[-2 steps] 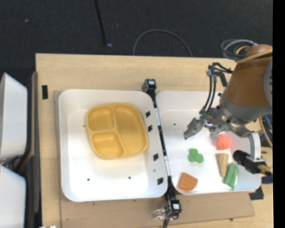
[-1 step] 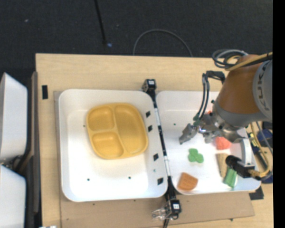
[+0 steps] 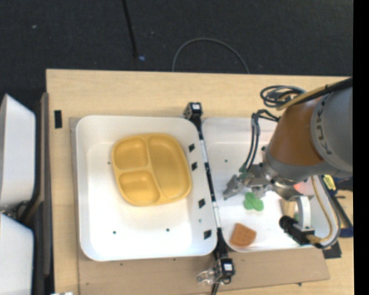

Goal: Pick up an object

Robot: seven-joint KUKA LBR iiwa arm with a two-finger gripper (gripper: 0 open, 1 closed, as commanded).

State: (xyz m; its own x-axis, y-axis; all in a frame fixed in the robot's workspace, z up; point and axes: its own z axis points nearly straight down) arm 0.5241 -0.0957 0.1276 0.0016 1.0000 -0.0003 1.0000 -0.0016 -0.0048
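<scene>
From my remote station I see the KUKA arm [image 3: 307, 134] reaching in from the right, its orange band bent low over the right bin [image 3: 230, 143] and its grey wrist cut off at the frame's edge. The gripper [image 3: 246, 186] hangs just above the bin floor, near the middle. Whether its claw is wide, narrow or holding anything I cannot tell; the wrist and cabling blur it.

A small green object [image 3: 254, 202] lies on the bin floor directly below the gripper, irregular in shape and partly overlapped by the tool. Near the front wall lies an orange-brown wedge [image 3: 243, 235], apart from the gripper. A pinkish patch peeps out beneath the arm, too hidden to name.

In the left bin [image 3: 92, 165] a yellow divided tray [image 3: 151, 168] lies flat, three compartments up.
</scene>
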